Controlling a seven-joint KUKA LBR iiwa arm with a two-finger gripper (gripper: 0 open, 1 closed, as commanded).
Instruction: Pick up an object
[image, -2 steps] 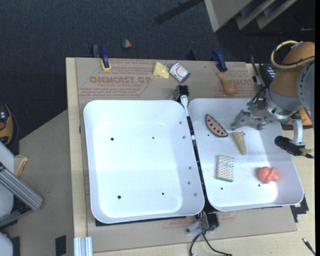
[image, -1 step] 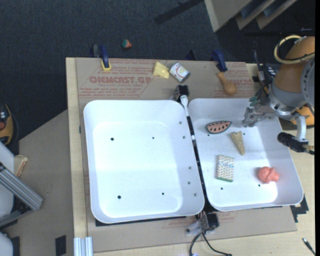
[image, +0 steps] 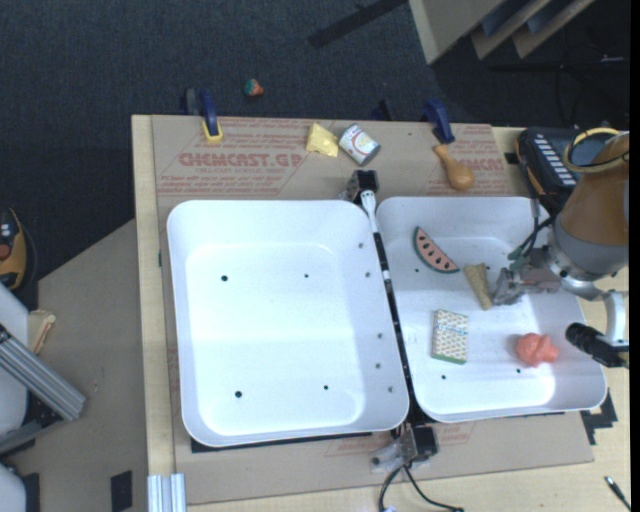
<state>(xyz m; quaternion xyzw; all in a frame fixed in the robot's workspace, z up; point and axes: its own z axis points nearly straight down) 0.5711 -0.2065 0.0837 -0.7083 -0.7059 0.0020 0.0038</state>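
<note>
In the right-hand shallow white plastic bin (image: 500, 215), the grey arm with its orange band (image: 598, 210) reaches in from the right, and its gripper (image: 505, 285) sits low over the bin floor beside a small tan, wedge-shaped block (image: 479, 283). The block lies just at the tips, seemingly touching them, but the jaws are too small and dark here to tell whether they are spread, pressed together or pinching anything, so I cannot call the block held.

Three other pieces share that bin: a flat watermelon-slice toy, red with a green rind (image: 435, 250), towards the back left; a small rectangular packet with a speckled pale pattern (image: 450, 335) near the middle; and a lumpy orange-pink soft-looking toy (image: 537, 348) towards the front right. All lie apart from one another. The left white bin (image: 190, 240) has nothing for the arm to reach.

The tan block is the likely target. It looks light and stiff, probably wood or hard foam, so it should bear a firm squeeze without deforming. Its sloped faces could make it slide out, so the flatter, parallel sides across its narrow width seem the better place to grip, with the tips going down near the bin floor.
</note>
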